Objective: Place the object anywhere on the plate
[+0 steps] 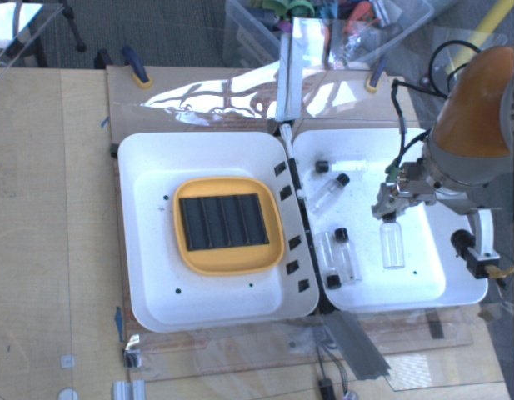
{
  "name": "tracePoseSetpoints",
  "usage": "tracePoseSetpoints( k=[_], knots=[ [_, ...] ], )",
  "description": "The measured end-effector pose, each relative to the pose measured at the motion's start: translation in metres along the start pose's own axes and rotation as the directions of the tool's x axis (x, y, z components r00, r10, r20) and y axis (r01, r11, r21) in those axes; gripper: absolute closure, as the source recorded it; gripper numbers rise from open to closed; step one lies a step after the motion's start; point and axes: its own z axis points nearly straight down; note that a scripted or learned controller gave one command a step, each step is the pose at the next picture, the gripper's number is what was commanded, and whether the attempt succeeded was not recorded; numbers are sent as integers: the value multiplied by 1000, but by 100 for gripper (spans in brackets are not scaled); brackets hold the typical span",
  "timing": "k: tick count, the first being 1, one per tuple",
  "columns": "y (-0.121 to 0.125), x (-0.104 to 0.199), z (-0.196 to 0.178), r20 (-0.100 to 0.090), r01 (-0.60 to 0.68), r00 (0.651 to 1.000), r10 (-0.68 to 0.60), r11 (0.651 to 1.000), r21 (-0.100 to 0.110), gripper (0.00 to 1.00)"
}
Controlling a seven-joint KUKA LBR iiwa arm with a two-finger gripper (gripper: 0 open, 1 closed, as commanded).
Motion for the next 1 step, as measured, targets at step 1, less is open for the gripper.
tracePoseSetpoints(
  k=[1],
  knots=[
    [46, 58, -60, 1, -6, 1000, 6, 1000, 0, 100]
  ],
)
